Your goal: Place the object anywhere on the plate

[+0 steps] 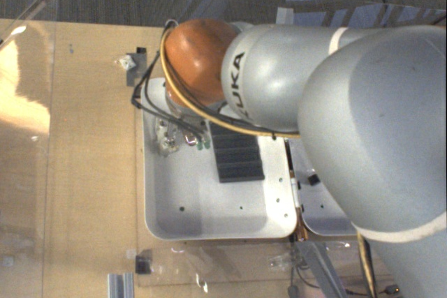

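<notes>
While arm (335,101) overhangs both bins, progress unverifiable: no plate identifiable, no object confirmed placed. Left bin (174,220) holds dark ribbed block (237,153), possibly task object, lying mid-floor, untouched. Gripper (174,136) low at bin's upper-left corner, cluttered with cables; grip state: cannot tell. Arm bulk masks right bin (325,220).

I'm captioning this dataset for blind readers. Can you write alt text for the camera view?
Seen from above, a grey arm with an orange band reaches from the right over the left bin, its end effector low at the bin's far left corner. A dark ridged block lies in that bin, and part of the right bin shows beside it.
</notes>
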Available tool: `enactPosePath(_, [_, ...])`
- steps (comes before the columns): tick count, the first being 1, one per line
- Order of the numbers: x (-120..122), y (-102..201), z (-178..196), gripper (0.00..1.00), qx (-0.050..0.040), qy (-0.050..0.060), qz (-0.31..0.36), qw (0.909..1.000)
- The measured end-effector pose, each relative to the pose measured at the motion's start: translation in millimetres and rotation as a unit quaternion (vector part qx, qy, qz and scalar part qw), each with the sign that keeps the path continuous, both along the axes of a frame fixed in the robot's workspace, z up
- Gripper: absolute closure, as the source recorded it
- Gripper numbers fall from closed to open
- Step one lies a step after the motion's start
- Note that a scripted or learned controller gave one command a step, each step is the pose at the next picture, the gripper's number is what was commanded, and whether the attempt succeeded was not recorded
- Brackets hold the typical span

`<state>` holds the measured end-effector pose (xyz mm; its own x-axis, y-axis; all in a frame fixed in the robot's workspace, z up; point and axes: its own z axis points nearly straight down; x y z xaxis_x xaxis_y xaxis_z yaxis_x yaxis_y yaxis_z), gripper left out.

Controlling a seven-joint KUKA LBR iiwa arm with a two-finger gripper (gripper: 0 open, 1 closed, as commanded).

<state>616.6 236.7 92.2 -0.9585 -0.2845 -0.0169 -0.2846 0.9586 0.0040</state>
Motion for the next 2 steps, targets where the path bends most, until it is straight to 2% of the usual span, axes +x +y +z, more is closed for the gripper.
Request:
enactPosePath(1, [39.1,-0.4,-0.9,1.0,-0.0021,-0.001,0.14,0.9901])
enactPosePath(2, [54.8,0.1,-1.5,1.0,-0.0055,-0.003,0.436,0.8998])
